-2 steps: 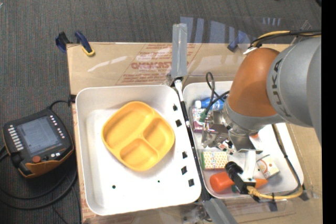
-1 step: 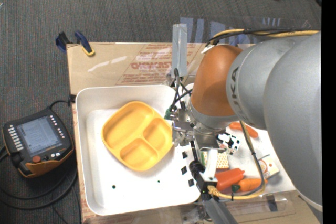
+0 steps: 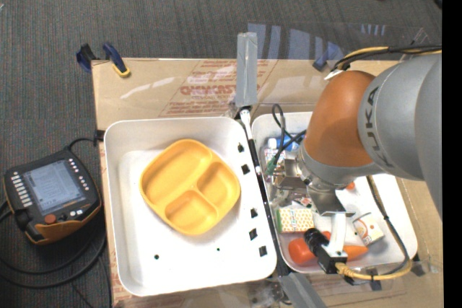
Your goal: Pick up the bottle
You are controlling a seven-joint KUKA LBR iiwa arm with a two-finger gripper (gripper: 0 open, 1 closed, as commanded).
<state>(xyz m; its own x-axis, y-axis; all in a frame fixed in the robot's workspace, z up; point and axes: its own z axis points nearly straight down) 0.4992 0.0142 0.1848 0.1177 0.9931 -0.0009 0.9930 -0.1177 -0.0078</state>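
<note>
In the right bin (image 3: 395, 202), the arm's wrist hangs low over the clutter, with the tool (image 3: 290, 182) pointing down near the bin's left wall. Tool wide or narrow: cannot tell, the wrist covers it. Probable bottle (image 3: 271, 149): small, clear, in the far left corner, just beside the tool; not certain. Nothing seen lifted. Judgement: approach stage, grasp and lift not yet done. Yellow plate (image 3: 191, 186) lies in the left bin (image 3: 123, 227).

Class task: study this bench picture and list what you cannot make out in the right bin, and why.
- Camera view: arm covers much of the right bin; what lies beneath is hidden.
- Which item is the bottle: too small and crowded to tell.
- Orange item: partly behind the arm's fittings.
</note>
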